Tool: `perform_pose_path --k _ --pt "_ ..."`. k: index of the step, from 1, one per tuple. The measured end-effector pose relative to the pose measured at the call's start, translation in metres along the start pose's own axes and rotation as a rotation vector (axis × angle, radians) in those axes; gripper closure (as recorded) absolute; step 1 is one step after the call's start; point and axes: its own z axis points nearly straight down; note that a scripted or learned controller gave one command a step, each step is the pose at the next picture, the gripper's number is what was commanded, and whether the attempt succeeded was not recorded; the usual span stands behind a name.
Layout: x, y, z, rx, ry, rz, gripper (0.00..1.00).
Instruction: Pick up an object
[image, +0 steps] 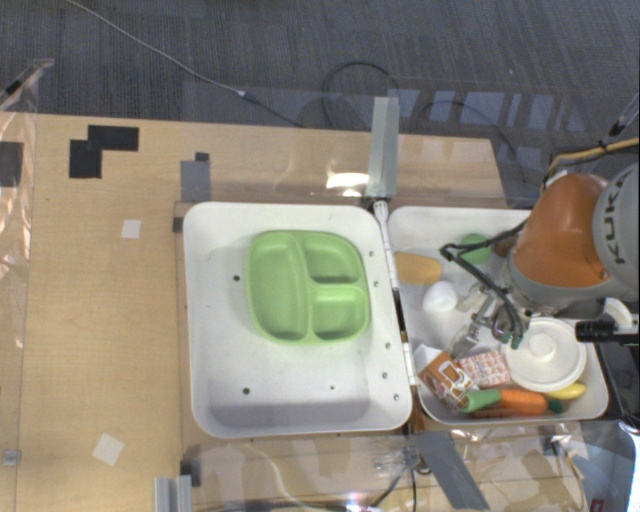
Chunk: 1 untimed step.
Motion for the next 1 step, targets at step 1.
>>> perform_pose_path --k 1 --pt "-0.0701 0.0564 0.0029 0.0 0.002 -0.047 0.0"
